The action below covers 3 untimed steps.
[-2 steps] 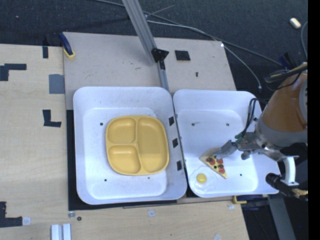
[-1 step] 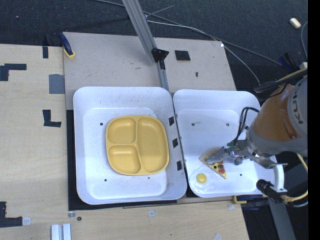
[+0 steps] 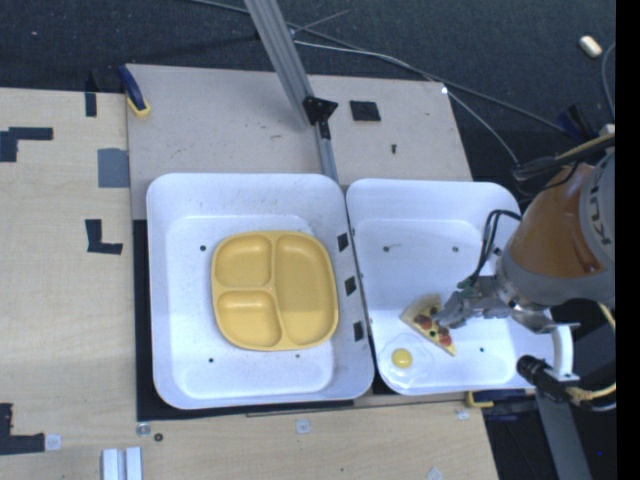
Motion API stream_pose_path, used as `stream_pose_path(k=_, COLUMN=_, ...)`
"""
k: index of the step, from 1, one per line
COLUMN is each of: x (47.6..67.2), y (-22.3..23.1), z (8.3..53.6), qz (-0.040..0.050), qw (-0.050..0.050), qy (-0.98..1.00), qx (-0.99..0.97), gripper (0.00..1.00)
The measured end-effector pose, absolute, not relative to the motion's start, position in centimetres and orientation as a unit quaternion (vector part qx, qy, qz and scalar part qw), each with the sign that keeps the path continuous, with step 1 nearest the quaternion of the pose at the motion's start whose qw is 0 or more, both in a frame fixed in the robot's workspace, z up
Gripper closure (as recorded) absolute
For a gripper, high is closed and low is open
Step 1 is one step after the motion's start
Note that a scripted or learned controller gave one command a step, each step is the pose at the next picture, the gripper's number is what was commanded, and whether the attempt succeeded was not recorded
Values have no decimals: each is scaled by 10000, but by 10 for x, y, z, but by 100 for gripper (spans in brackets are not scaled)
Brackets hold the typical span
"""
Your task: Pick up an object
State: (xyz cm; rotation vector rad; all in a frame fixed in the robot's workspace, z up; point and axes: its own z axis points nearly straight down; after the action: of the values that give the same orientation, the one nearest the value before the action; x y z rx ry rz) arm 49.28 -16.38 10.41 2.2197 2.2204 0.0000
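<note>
A pizza slice toy [image 3: 427, 324] lies in the right bin [image 3: 420, 208], near its front. A small yellow round piece [image 3: 401, 358] sits just in front of it, close to the bin's front wall. My gripper [image 3: 455, 310] is down in the right bin at the pizza slice's right edge, touching or nearly touching it. The grey arm with its orange band [image 3: 555, 233] reaches in from the right. In the left bin [image 3: 170, 268] rests a yellow three-compartment plate [image 3: 274, 290].
A metal pole [image 3: 285, 48] slants across the bench behind the bins. Cables run over the dark floor at the back. Blue tape marks and a yellow-blue clamp [image 3: 133, 93] sit on the bench's left part.
</note>
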Motion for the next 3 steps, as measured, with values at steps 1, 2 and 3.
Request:
stream_pose_path(k=1, x=488, y=-171, z=152, qz=2, qw=10, qy=7069, qx=7073, gripper=100)
stream_pose_path(k=2, x=486, y=-176, z=195, qz=5, qw=14, qy=7073, qx=7069, gripper=100)
stream_pose_path(k=3, x=490, y=-176, z=237, qz=6, qw=17, qy=7076, qx=7066, gripper=100)
